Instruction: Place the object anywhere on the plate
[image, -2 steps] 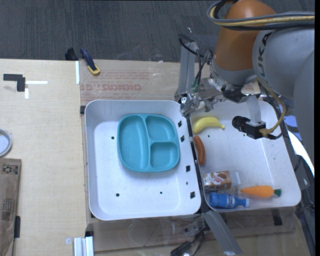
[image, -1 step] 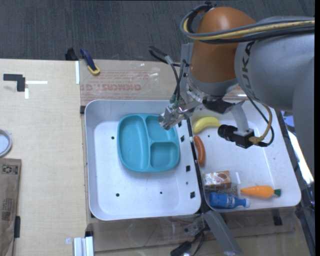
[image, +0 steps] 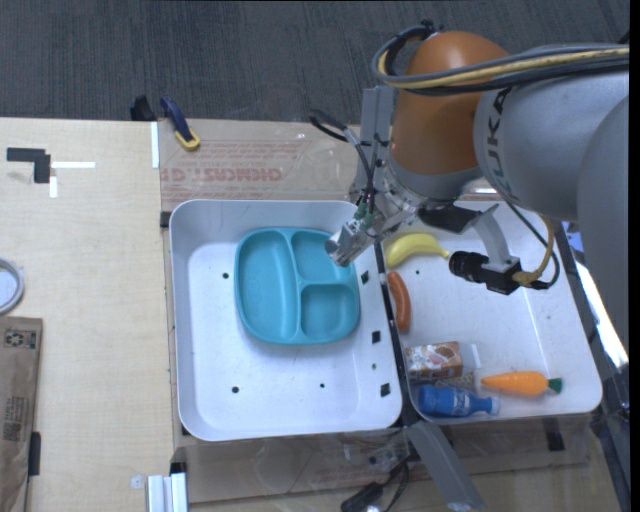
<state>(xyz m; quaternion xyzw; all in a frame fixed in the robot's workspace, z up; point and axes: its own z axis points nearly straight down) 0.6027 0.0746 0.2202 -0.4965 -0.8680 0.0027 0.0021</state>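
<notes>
My tool hangs over the upper right corner of the blue plate, right at the wall between the two bins; its tip is small and partly blurred, so I cannot tell how it stands, and I see nothing clearly carried in it; the plate lies in the left bin, its long axis running up and down the view, with three compartments, all bare; almost all of it spreads to the left of and below my tool; the candidates for the object all sit in the right bin, on the side my arm comes in from; the banana lies just beside my tool to the right, curving across the view; the sausage lies just below it along the dividing wall, long axis up and down; further down sit a snack packet, a blue bottle and a carrot; I judge the placing not yet done; the desk stretches off to the left
</notes>
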